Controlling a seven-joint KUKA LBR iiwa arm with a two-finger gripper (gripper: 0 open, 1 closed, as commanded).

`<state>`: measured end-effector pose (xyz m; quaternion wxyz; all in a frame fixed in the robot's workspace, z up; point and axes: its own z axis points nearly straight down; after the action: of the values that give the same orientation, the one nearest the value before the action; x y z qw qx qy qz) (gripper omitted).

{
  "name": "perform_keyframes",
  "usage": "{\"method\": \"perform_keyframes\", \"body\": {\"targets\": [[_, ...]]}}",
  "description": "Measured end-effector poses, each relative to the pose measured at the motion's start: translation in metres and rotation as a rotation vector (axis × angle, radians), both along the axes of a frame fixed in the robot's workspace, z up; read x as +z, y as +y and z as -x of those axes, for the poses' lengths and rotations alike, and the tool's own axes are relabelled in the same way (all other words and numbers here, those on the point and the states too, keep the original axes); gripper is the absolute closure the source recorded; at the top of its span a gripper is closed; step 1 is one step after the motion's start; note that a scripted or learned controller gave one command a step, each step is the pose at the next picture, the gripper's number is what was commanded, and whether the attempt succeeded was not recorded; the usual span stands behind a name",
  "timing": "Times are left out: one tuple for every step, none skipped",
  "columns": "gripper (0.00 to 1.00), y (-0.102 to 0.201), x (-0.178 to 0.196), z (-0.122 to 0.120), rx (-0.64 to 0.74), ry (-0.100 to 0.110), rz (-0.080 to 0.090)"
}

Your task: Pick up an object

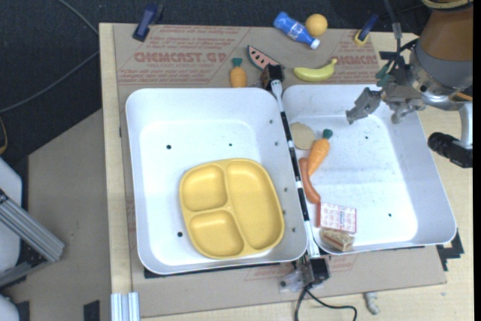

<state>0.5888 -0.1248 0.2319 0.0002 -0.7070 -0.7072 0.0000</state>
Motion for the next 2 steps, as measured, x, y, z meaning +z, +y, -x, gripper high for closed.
{"method": "perform_keyframes", "body": {"targets": [[0.00, 0.014, -0.110, -0.031, 0.000, 0.004, -0.001], [0.00, 0.020, -0.148, -0.026, -0.001, 0.003, -0.001]]}}
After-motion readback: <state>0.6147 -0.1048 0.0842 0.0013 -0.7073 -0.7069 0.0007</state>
